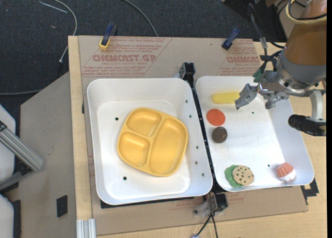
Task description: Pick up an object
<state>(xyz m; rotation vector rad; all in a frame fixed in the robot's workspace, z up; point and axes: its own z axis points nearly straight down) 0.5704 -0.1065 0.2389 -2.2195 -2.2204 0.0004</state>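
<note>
The left bin holds a yellow divided plate, while in the right bin the released end effector hovers beside a yellow piece, above an orange disc.

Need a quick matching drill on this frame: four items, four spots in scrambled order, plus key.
Items:
1. yellow divided plate
2. yellow oblong piece
3. brown round piece
4. pink piece

Places:
A. right bin, near right corner
B. left bin, middle
C. right bin, just below the orange disc
D. right bin, far edge, beside the claw

Pairs: 1-B, 2-D, 3-C, 4-A
</note>
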